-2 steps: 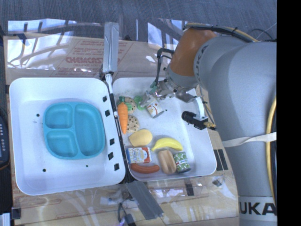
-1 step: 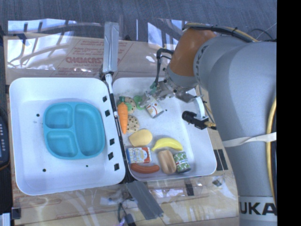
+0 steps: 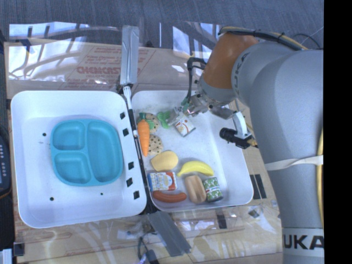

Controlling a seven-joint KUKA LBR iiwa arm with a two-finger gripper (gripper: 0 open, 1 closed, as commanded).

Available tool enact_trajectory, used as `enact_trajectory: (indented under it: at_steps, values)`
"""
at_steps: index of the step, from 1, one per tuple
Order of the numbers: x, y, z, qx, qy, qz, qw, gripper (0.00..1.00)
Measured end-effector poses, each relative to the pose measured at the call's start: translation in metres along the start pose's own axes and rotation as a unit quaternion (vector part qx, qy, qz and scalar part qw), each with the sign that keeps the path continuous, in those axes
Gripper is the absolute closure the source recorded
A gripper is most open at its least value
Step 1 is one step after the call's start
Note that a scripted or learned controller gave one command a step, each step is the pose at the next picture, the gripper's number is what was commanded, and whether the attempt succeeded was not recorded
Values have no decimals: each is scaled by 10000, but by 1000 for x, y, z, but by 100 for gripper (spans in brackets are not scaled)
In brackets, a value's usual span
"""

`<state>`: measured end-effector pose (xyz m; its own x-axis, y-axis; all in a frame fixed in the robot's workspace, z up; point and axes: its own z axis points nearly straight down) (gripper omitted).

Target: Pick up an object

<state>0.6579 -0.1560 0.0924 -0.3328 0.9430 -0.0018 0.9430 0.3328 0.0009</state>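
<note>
The right bin [image 3: 231, 164] holds several toy foods. An orange carrot [image 3: 143, 136] lies along its left wall, with a green leafy piece [image 3: 164, 118] and a small printed carton [image 3: 185, 127] near the top. Lower down are a speckled cookie [image 3: 155, 143], a yellow lump [image 3: 164, 160], a banana [image 3: 196, 168], a juice box [image 3: 163, 180], a sausage [image 3: 169, 197], a bun [image 3: 193, 188] and a green can [image 3: 213, 189]. My gripper [image 3: 183, 113] hangs low over the bin's upper part, just above the carton and beside the green piece.
The left bin [image 3: 27, 197] holds a blue divided plate [image 3: 86, 151]. The grey arm [image 3: 275, 92] covers the right bin's upper right corner and the bench's right side. A black part [image 3: 234, 136] juts from the wrist over the bin's right rim.
</note>
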Motion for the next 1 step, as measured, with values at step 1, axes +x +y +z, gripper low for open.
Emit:
enact_trajectory:
  at_steps: [1]
  values:
    - [8,2,1,19,17,42,10000,100]
